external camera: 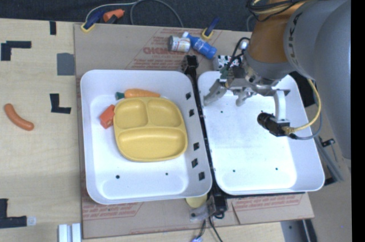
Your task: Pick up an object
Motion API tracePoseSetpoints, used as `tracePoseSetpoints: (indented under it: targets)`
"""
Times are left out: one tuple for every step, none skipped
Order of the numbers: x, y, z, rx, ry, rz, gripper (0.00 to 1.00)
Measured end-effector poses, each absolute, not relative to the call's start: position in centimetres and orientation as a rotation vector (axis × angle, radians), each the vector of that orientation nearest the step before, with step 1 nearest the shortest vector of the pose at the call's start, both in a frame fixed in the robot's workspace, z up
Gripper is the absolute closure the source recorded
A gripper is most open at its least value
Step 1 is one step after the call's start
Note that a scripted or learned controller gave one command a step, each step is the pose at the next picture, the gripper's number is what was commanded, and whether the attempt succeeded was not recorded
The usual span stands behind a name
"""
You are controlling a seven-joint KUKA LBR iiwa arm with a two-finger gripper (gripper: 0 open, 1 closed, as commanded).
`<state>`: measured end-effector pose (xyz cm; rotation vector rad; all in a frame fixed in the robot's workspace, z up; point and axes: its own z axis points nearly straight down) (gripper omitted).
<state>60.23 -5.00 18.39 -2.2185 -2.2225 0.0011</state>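
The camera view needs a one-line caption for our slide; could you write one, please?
KUKA arm's gripper hovers over the right bin; a yellow divided plate lies in the left bin.

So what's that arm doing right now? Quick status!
Hand over the right bin, open, holding nothing. Yellow divided plate and carrot sit in the left bin. Nothing blocking them.

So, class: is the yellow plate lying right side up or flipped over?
Right side up. The yellow plate lies flat in the left bin, its three hollows facing up, with a carrot at its far edge.
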Motion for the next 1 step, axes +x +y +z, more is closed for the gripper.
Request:
tracePoseSetpoints:
  targets:
    - [57.53,-13.20,10.91,-2.226,-2.209,0.013,0.00]
